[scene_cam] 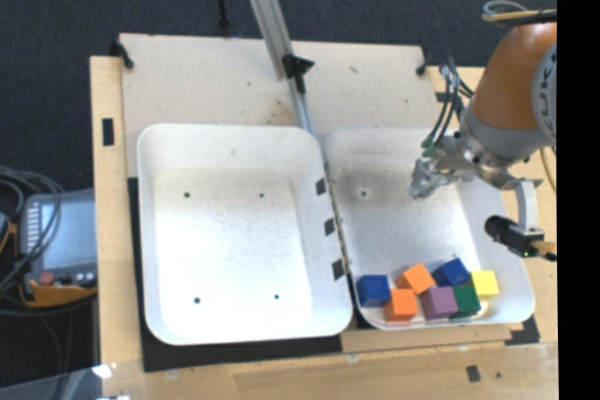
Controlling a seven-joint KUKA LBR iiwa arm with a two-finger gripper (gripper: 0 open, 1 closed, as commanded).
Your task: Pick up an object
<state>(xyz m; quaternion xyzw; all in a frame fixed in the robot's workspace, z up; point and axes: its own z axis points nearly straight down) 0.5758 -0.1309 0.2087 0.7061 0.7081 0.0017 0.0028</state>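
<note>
Several small coloured blocks lie bunched at the near edge of the right bin [394, 220]: a blue block [373, 289], two orange blocks [418, 277] [403, 303], a purple block [438, 302], a green block [467, 300], a second blue block [453, 272] and a yellow block [485, 284]. My gripper [427, 179] hangs over the upper middle of the right bin, well behind the blocks and apart from them. Nothing shows between its fingers.
The left bin [234, 229] lies beside the right one, with dark clips along the shared rim. A slanted aluminium bar [267, 5] rises from the bench behind the bins. A grey pendant [56, 239] with cables lies off the bench at the left.
</note>
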